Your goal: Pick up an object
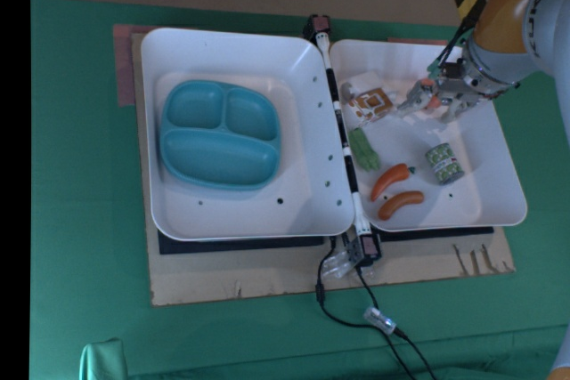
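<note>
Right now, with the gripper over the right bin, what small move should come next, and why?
Probably lower the gripper and shift it toward the small green can, the nearest item with free space around it. Nothing shows between its fingers, so no object is picked yet.

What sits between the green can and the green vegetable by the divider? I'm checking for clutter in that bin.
Bare white bin floor lies between the green can and the green vegetable in the camera view; the orange pepper sits just below that stretch.
</note>
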Tool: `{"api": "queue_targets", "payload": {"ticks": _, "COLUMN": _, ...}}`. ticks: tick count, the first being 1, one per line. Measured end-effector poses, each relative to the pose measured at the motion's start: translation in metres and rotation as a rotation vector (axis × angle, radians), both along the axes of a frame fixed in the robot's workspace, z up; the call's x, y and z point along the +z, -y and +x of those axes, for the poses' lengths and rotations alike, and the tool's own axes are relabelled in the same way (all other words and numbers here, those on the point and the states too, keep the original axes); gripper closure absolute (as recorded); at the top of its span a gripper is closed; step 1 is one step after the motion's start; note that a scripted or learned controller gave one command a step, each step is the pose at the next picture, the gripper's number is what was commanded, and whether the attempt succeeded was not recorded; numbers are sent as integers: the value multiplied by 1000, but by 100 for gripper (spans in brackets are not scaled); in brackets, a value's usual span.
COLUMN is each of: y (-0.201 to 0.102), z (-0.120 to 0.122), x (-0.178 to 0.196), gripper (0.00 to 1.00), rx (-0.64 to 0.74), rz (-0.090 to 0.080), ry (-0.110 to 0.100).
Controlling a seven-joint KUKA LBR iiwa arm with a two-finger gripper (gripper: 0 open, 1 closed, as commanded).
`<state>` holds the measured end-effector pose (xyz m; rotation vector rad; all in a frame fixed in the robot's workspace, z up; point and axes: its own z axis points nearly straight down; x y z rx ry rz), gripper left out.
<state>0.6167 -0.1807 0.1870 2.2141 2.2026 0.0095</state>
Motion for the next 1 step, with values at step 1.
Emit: {"api": "queue_targets", "payload": {"ticks": 1, "y": -43, "z": -58, "x": 1, "gripper": 0, "rx": -2, "rz": -2, "ry": 4}}
